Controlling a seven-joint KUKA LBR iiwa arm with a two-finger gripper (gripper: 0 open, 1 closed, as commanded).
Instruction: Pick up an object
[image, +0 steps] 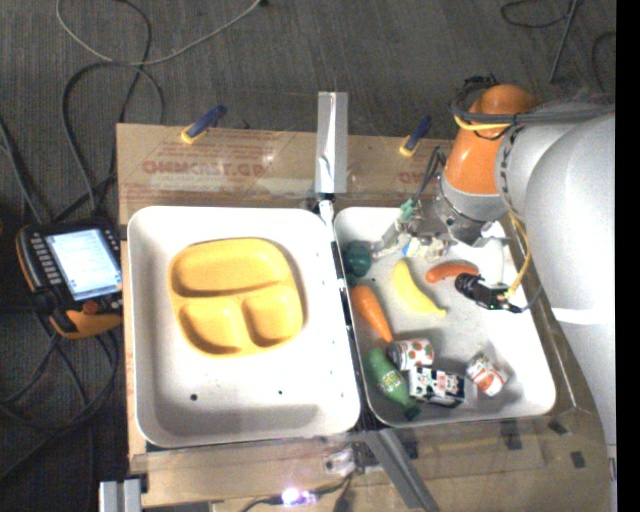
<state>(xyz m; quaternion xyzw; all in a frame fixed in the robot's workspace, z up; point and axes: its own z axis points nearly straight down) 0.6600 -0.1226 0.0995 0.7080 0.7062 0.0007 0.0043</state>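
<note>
While the arm (560, 200) comes in from three o'clock, its gripper (408, 225) hangs low over the twelve o'clock part of the right bin (530, 400). I cannot tell from this high view whether the gripper is apart or together, and nothing shows as held in it.

At six o'clock from the gripper, very near, lies a yellow banana (415, 290). At three o'clock from the banana is a red sausage-like piece (450, 270), and a dark green round piece (357, 258) sits at nine o'clock from the gripper, next to the bin wall. An orange carrot (372, 312) lies at eight o'clock from the banana. Toward six o'clock in this bin are a green vegetable (385, 375), a red and white carton (412, 353), a flat printed packet (437, 385) and a small red and white box (487, 375).

The left bin (160, 400) holds a yellow compartment tray (238, 295). At nine o'clock, outside the bins, a handheld control pendant (75, 265) lies with its screen lit.
</note>
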